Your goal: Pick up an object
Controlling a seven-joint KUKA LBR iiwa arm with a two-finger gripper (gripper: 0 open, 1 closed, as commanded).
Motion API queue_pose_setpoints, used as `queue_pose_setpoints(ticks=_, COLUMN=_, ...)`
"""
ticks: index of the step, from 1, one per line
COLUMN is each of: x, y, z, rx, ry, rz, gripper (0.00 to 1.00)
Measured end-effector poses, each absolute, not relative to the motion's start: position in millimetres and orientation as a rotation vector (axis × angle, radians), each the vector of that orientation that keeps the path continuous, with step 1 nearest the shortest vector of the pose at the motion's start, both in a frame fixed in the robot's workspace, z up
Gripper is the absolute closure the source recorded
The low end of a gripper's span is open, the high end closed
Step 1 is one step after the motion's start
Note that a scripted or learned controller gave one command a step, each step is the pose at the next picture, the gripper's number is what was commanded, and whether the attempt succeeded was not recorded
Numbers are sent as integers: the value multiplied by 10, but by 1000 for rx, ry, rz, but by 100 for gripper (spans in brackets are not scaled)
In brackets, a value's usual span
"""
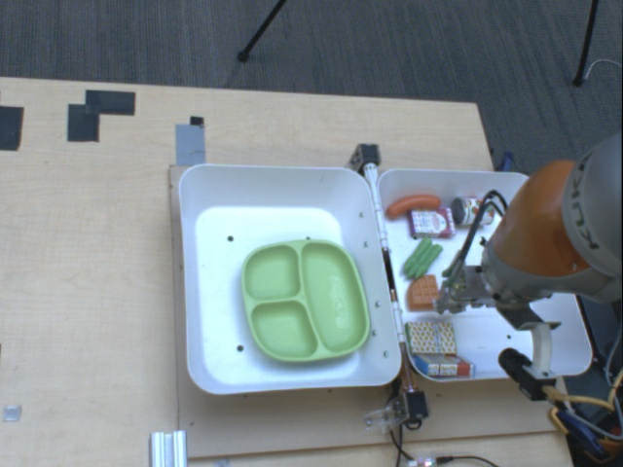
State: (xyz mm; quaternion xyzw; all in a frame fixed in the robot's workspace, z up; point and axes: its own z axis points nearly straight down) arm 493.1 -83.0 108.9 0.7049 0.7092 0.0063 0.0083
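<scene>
Gripper (450,295) low in the right-hand bin (574,343), reaching in from the right under the grey arm (545,251) with its orange band; the wrist bulk hides the working end, so whether it is apart, together or clamped on anything cannot be told. Tip sits just beside the orange block (422,292), on its right edge, maybe touching. Candidate things crowd this left strip of the bin: green pea pods (423,258) just far of the orange block, a pink-labelled packet (430,224) and a red sausage (414,204) farther still, a patterned square packet (431,337) just near of it, and a small carton (443,366) at the near wall. A dark cable loops off the wrist toward the far side. Left-hand bin (209,290) holds a green divided plate (305,300), well apart from the action. Judged risks: items packed close, so a closing grasp may nudge the pods or the patterned packet rather than seat on one thing; the orange block looks flat and low, likely to slip out or get pressed against the floor; the bin's dividing wall close on the left could block one side of the grasp; the cable could snag on lift
</scene>
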Motion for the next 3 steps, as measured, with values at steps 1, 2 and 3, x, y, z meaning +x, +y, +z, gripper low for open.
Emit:
queue_pose_setpoints(ticks=1, x=4931, y=-830, z=1089, rx=2203, ry=2217, rz=20, gripper=0)
queue_pose_setpoints(ticks=2, x=4887, y=-825, z=868, rx=2216, ry=2219, rz=8, gripper=0)
queue_pose_setpoints(ticks=3, x=4909, y=-821, z=982, rx=2210, ry=2218, rz=14, gripper=100)
